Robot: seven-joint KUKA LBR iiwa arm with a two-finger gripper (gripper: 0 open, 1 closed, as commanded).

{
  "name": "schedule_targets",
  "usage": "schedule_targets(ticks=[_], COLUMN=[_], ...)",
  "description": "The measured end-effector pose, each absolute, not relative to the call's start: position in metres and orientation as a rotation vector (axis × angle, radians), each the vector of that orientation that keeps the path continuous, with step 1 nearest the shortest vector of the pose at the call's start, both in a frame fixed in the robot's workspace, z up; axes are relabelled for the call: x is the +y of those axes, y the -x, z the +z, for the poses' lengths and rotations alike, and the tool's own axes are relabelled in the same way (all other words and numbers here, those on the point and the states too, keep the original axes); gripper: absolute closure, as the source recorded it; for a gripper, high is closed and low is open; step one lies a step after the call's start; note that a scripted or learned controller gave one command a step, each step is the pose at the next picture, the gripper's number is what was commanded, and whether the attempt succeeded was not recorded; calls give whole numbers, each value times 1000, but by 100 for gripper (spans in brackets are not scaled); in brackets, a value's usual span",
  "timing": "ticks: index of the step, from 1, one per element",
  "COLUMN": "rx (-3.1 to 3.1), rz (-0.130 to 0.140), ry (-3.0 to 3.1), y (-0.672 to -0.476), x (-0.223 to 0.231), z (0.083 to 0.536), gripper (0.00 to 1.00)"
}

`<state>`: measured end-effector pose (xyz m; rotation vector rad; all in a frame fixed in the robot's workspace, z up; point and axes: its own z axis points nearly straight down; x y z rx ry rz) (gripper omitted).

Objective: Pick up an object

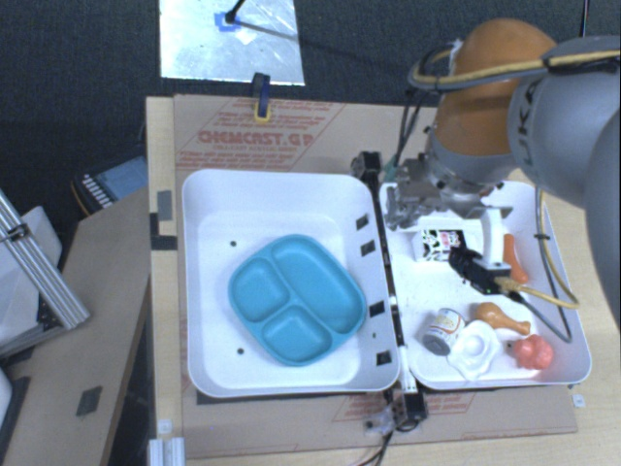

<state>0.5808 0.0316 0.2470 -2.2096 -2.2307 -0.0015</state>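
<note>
Okay, arm [572,115] comes in from the right, grey link high over the right bin [427,294], orange band [495,51] above the wrist, wrist bent down. The gripper [402,210] sits low at the bin's far left corner, just beside the wall shared with the left bin [223,212]. Open or closed: cannot tell, the wrist body hides it. Nothing is seen held.

Objects, taken from the front edge back toward the gripper:
- White fried-egg toy [475,349], well apart from the gripper, toward the camera and to its right.
- Pink lump [532,353], further right of the egg, farthest from the gripper.
- Small can [441,330], tipped, touching the egg's left side, in front of the gripper.
- Toy drumstick [497,315], lying just behind the egg, in front and right of the gripper.
- Orange carrot-like piece [514,258], right of the gripper, near the bin's middle.
- Cow-print box [441,244], nearest thing, just in front and right of the gripper; contact cannot be told.
- White bottle [492,229], right of the gripper, beside the box.

Blue divided plate [296,299] lies flat in the left bin, left of the gripper and across the wall from it.
</note>
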Motion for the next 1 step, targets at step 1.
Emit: schedule_targets(ticks=[1], rx=[-2232], rz=[-4], ry=[2210], y=[-604], x=[87], z=[232], gripper=[100])
